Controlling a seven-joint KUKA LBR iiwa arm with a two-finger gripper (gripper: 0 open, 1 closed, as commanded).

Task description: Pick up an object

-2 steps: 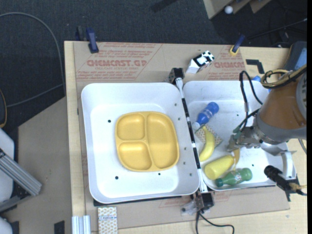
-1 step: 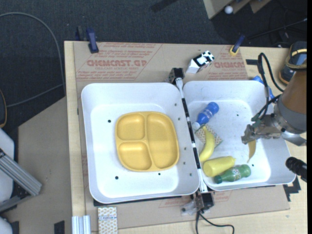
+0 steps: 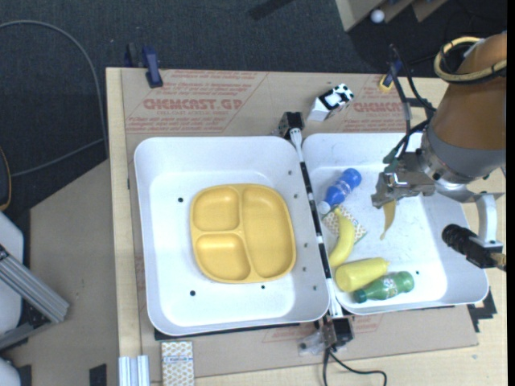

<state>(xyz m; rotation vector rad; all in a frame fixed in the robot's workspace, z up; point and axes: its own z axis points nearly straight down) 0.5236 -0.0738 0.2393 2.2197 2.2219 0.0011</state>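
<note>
My end effector [image 3: 392, 190] hovers over the right bin [image 3: 418, 155], at the frame's right; I cannot tell its state. Beneath it, toward the bin's left side, lie a blue bottle [image 3: 342, 185], a banana [image 3: 341, 244], a yellow object [image 3: 360, 272] and a green bottle [image 3: 388, 285]. The left bin [image 3: 161, 240] holds a yellow divided plate [image 3: 241, 233].

Cardboard-topped bench [image 3: 201, 103], blue clamp [image 3: 150, 66]
</note>
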